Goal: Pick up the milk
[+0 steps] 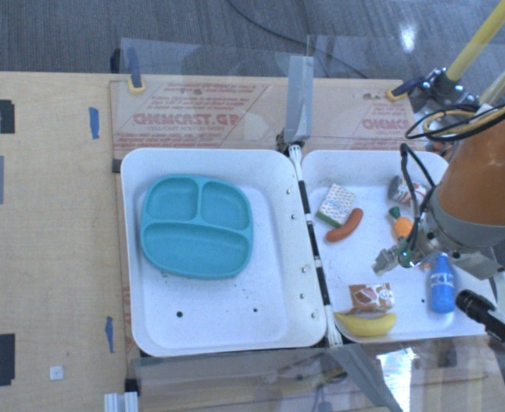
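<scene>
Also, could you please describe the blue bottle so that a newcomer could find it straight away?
Start at the white bin on the view's right, where the arm reaches in. Towards its right side, just right of and below the end effector, sits the blue bottle. It is the only blue thing in that bin; the nearby banana is yellow and the packet brown and white.

You see the table (46,230), light wood with black markings and blue tape strips. Two shallow white bins rest on it side by side, the left bin (149,316) touching the right bin (381,166).
</scene>
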